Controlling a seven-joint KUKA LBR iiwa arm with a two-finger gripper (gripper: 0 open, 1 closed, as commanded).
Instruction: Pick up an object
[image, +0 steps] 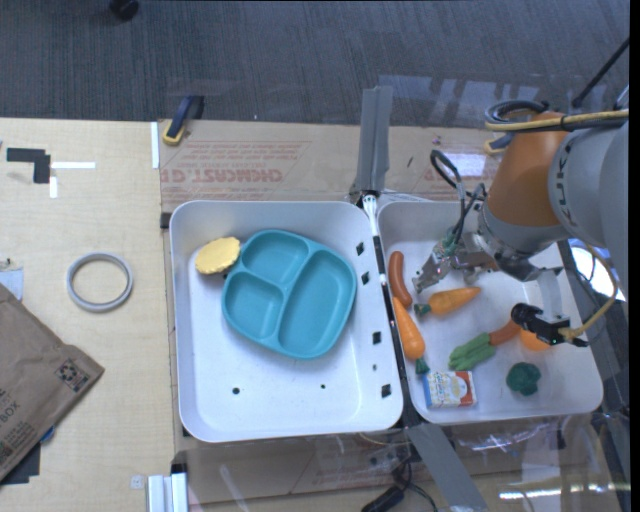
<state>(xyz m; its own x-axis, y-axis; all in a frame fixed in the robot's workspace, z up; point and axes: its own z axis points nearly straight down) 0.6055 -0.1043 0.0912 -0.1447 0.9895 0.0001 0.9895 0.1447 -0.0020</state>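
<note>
We see the gripper low inside the right-hand bin, its two metal fingers spread apart with nothing between them, so it is released and empty. Just beside its tips, a little toward the arm and slightly lower in the view, lies a small orange carrot, short and tapered, smooth-skinned, lying almost level with its narrow end pointing away from the fingers. We judge this the likeliest thing to pick up. To do the step well, we would centre the spread fingers across the carrot's thick middle, turn them to straddle its short width, and come straight down before closing, since a rounded, slippery shape may roll out sideways. On the gripper's far side from the arm, a red sausage and a longer carrot lie along the bin wall; these should be left undisturbed.
</note>
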